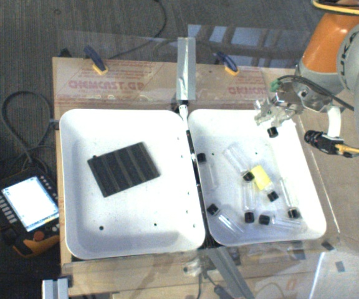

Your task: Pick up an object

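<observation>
Tool [272, 118] above right bin's [313, 185] far corner, finger state unclear; plywood bench [123, 83], grey carpet [36, 17] beyond.

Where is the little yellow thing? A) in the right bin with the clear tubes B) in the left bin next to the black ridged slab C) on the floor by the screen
A: the yellow block lies in the right bin among clear tubes with black caps.

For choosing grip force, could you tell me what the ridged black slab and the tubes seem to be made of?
Ridged black slab: likely matte rubber or plastic; dull, no glare. Tubes: apparently clear plastic or glass; the bin's white floor shows through, with black caps.
</observation>
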### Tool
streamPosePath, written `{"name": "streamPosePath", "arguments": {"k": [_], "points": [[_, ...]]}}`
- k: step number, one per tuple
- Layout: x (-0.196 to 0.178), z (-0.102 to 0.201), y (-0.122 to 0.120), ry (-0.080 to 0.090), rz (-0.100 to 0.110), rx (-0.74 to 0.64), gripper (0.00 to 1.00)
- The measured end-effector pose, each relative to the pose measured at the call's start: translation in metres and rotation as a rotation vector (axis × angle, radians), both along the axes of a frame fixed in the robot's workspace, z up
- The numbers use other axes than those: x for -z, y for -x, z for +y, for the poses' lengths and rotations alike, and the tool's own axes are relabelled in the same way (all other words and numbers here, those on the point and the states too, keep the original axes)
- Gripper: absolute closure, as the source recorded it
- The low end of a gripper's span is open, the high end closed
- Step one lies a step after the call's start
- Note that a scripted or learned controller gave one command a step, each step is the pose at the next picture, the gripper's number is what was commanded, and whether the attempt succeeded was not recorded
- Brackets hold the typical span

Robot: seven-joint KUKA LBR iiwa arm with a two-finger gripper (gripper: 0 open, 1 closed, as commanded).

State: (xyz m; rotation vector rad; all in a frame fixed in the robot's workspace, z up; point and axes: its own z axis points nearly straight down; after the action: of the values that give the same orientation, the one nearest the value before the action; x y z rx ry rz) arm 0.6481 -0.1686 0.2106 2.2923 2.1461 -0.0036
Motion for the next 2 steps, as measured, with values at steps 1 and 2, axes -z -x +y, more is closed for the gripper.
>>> {"name": "streamPosePath", "arguments": {"k": [1,2], "points": [[-0.014,0.0448,-0.0205,-0.001,0.0,0.041,1.0],[-0.0225,0.0443,-0.0205,0.003,0.002,0.04,1.0]]}}
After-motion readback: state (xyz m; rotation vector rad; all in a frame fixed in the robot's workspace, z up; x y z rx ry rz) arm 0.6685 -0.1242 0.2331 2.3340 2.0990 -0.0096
